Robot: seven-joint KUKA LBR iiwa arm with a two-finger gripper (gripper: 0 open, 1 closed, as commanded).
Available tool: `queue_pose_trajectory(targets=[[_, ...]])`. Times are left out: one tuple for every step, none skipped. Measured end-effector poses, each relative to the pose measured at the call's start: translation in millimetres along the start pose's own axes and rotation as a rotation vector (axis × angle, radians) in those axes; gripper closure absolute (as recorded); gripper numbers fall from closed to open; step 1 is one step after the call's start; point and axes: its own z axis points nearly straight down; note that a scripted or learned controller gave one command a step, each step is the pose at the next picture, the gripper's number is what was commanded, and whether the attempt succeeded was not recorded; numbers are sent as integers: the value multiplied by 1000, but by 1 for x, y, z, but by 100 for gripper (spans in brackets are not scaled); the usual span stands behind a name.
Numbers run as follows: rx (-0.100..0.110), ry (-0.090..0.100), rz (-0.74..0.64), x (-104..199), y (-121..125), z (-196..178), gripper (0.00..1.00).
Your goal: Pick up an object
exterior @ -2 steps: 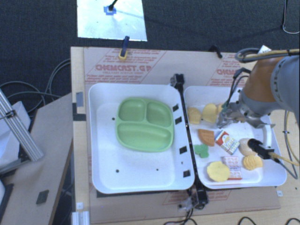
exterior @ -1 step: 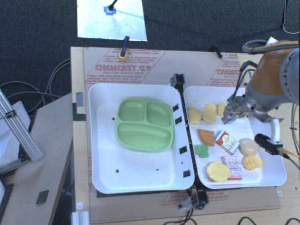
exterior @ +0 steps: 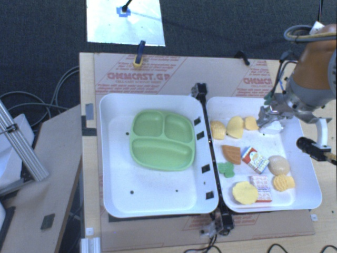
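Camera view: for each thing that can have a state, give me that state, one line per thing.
Green divided plate: flat in the left bin, compartments bare.
Toy food pieces: lying loose on the right bin floor, none lifted.
Claw: low over the right bin's far side, nothing seen between its fingers.
Small printed packet: lying tilted mid-bin, untouched.

Right bin [exterior: 310,191] crowded, seemingly gapless
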Motion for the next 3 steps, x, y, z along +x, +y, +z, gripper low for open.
queue_pose_trajectory(targets=[[3,1,0,0,1,-20,100],[4,3,-4,48,20,-29,100],[4,2,-3,93,45,-15,100]])
